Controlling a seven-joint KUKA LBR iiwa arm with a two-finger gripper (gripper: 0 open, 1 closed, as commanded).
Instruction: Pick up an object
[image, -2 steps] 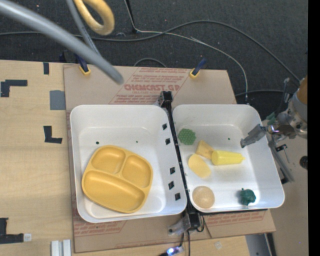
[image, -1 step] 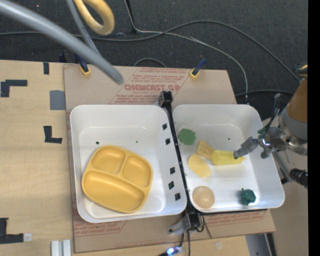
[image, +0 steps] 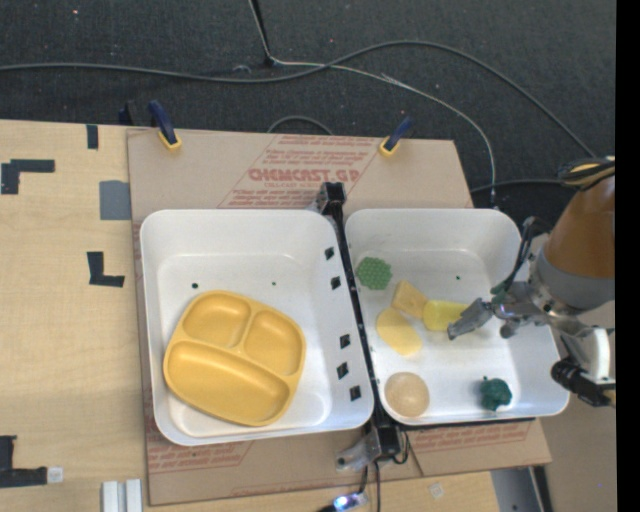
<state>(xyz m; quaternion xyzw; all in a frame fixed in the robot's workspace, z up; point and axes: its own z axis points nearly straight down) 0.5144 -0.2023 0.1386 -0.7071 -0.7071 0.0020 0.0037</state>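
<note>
A: Start at the gripper (image: 462, 327). What are the fingers doing?

B: They reach in low over the right bin (image: 500, 232), tip just beside the yellow block (image: 441, 315). Whether they are spread or closed I cannot tell; they read as one dark wedge from this slant. Nothing shows between them.

A: So the yellow block is the likely target?

B: I'd judge so. It lies next to a paler yellow wedge (image: 407, 297), with a yellow oval piece (image: 399, 334) just below, all crowded together, which could make a clean grasp awkward.

A: And further out from the block?

B: A green knobbly ball (image: 373, 272) sits toward the divider, a tan round disc (image: 407, 394) near the front wall, and a dark green small object (image: 494, 394) at the front right corner, apart from the rest.

A: The other bin?

B: The left bin (image: 170, 235) holds a yellow compartment plate (image: 235, 356), well apart from the block.
</note>
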